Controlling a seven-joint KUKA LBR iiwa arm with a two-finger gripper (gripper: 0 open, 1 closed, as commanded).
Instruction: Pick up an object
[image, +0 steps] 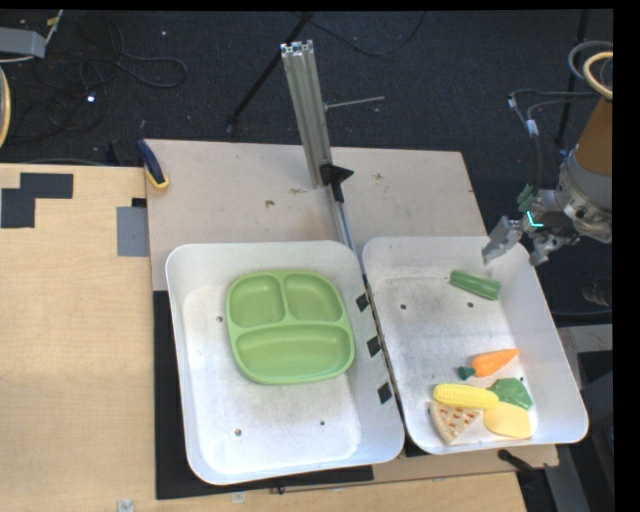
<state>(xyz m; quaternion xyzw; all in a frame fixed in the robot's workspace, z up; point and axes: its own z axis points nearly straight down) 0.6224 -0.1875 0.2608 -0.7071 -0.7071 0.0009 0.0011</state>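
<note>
From the camera view, two shallow white bins sit side by side on the tabletop (400, 190). The left bin (200, 400) carries a green divided plate (290, 328) lying flat toward its far half, with three compartments showing.

The right bin (420, 320) holds the small items. A green cucumber-like piece (474, 285) lies near the far edge, slightly tilted, well apart from the rest. In the near right corner a cluster is gathered — an orange carrot (495, 362) at the far side of it, a corn cob (465, 396) just nearer, a dark green leafy piece (513, 390) beside the corn on the right, a yellow piece (509, 422) at the near right, and a tan wedge (451, 424) at the near left, touching the corn.

The arm comes in from the right, and its end effector (522, 243) hangs over the far right corner of the right bin, above the rim and to the right of the cucumber piece. Its two fingers stand apart — nothing sits between them. A grey metal post (308, 110) rises from the far middle of the tabletop.
</note>
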